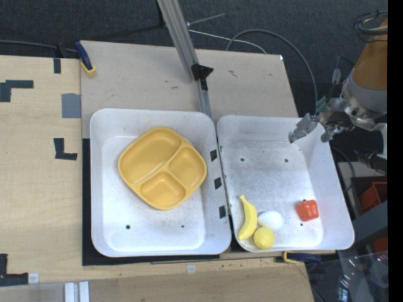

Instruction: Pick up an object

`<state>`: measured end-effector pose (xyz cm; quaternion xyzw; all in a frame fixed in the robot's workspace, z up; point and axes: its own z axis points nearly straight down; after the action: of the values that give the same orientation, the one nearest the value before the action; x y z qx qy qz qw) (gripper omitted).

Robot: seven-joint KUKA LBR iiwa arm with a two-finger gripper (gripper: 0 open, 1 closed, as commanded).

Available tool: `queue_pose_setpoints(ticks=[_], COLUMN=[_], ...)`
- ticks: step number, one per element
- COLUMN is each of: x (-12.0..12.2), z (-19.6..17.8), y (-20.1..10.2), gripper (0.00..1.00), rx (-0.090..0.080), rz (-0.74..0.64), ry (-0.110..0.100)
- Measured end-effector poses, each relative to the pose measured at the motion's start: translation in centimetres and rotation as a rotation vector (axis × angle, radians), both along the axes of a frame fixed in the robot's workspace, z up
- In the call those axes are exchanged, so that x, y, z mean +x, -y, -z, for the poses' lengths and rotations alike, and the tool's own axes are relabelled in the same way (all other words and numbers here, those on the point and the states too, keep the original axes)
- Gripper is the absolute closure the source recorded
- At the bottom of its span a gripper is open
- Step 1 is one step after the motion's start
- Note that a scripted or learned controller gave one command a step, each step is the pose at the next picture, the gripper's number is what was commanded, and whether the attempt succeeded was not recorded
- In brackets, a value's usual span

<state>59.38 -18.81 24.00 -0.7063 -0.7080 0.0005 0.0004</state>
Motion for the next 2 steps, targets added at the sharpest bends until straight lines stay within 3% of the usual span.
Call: queue_pose_setpoints(ticks=[1, 2], x=[0.0, 0.2], z=[0.0, 6.3], y=[0.0, -0.5], gripper=[0.0, 0.0], rx=[0.0, 0.001], rz=[0.0, 0.0], ry=[0.0, -0.006])
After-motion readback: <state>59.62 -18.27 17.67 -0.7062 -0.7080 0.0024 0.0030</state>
